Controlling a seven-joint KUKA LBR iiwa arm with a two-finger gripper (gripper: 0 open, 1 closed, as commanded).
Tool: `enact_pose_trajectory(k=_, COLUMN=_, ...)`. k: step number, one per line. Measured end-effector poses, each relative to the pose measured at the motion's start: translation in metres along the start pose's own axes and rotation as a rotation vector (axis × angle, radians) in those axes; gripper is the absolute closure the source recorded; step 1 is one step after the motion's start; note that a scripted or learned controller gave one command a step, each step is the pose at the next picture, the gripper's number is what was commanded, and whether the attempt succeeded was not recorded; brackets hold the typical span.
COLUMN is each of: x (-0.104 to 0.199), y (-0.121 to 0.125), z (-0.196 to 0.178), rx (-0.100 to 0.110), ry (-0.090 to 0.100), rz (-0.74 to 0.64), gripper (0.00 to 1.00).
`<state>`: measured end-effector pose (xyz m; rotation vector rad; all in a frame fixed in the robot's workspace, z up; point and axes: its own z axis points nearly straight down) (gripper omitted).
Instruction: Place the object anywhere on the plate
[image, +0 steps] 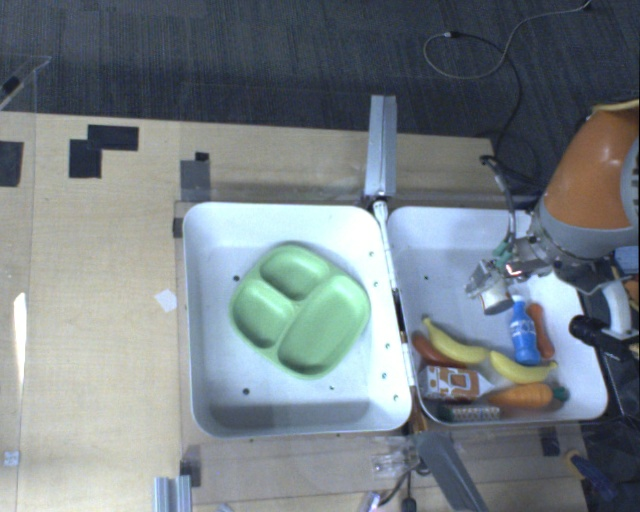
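Camera view from above: tool (493, 288) hangs over the upper middle of the right bin (440, 235), with the grey arm and its orange band (592, 165) reaching in from the right. Whether its tips are spread or closed cannot be told here, and nothing is seen clamped in it. Objects lie clustered along that bin's lower edge: a blue bottle (520, 334) just below the tool, two bananas (455, 343), a carrot (522, 397), a small box (450, 381) and a reddish piece (541, 330) beside the bottle. The bottle looks the nearest candidate, close under the tool and slightly to its right. The green plate (300, 310), three-sectioned, sits in the middle of the left bin (205, 330), well apart from the tool across the divider. For a good pick, the tool should likely descend squarely over the bottle's narrow width, clear of the banana and reddish piece touching or nearly touching it, and close fully before lifting over the divider
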<state>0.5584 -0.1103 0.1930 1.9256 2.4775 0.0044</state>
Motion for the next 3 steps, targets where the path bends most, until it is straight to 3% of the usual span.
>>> enact_pose_trajectory(k=1, x=0.074, y=0.004, z=0.01, rx=0.004, ry=0.001, rz=0.002, gripper=1.0)
enact_pose_trajectory(k=2, x=0.16, y=0.056, z=0.009, rx=0.002, ry=0.002, rz=-0.079, gripper=1.0)
enact_pose_trajectory(k=3, x=0.16, y=0.056, z=0.009, rx=0.002, ry=0.001, rz=-0.08, gripper=0.0)
